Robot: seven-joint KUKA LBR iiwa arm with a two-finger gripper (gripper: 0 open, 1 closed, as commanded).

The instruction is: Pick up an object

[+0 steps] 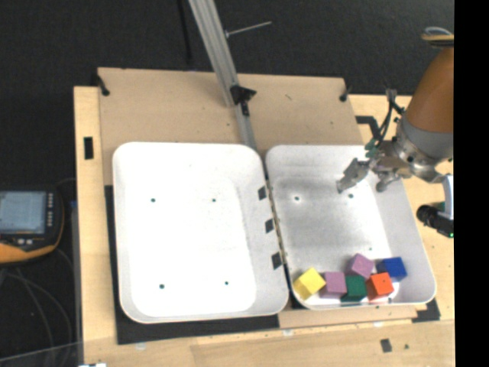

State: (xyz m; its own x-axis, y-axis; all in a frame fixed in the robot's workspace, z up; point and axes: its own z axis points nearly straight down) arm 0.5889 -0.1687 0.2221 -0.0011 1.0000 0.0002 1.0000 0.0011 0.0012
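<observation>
Gripper (359, 176) fingers spread with nothing between them, cluster of coloured blocks (351, 279) well apart, straight toward the camera from it

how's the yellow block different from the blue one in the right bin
Colour: the yellow block is yellow, the blue block is blue.
Place: the yellow block sits at the left end of the cluster, nearest the divider between bins; the blue block sits at the right end, by the right bin's outer wall.
Both are small cubes lying along the bin's near edge, well away from the gripper.
</observation>
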